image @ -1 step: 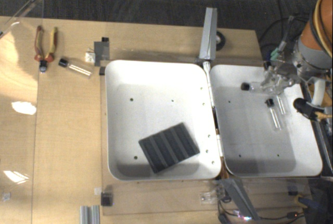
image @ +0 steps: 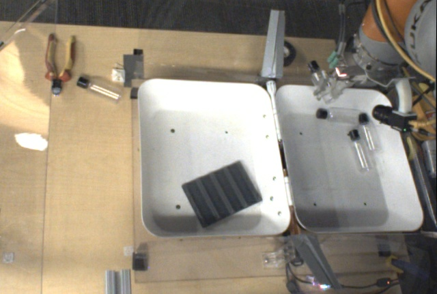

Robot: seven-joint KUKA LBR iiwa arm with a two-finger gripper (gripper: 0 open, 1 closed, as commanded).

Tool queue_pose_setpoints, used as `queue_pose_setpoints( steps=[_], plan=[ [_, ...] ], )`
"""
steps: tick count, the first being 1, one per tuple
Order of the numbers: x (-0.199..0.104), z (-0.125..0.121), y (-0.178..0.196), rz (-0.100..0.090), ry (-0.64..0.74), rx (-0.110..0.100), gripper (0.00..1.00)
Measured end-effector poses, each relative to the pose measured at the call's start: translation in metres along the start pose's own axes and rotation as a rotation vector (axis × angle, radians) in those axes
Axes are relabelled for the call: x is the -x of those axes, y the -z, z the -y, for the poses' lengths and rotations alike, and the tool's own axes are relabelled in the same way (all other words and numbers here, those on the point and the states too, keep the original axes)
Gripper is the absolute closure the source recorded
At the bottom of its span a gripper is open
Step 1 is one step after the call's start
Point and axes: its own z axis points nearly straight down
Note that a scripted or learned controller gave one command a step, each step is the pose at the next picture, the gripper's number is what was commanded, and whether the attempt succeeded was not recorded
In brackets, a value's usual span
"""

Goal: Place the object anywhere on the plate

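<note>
A dark grey ribbed plate [image: 222,194] lies tilted in the left bin [image: 164,149], near its front edge. In the right bin [image: 328,197], several small clear vials with black caps lie toward the back: one [image: 331,114] near the back left, two more [image: 360,149] [image: 369,132] side by side further right. My gripper [image: 326,84] hangs over the back edge of the right bin, just behind the first vial and far from the plate. Nothing shows between its tips.
A metal bar [image: 274,47] stands at the back between the two bins. On the bench to the left lie red-handled pliers [image: 58,59], a loose vial [image: 101,87] and a small black block [image: 135,65].
</note>
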Motion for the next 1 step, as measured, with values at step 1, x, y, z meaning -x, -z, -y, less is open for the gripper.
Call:
queue_pose_setpoints(
  steps=[1],
  plan=[
    [-0.0990, -0.0203, -0.0226, -0.002, -0.195, -0.001, 1.00]
  ],
)
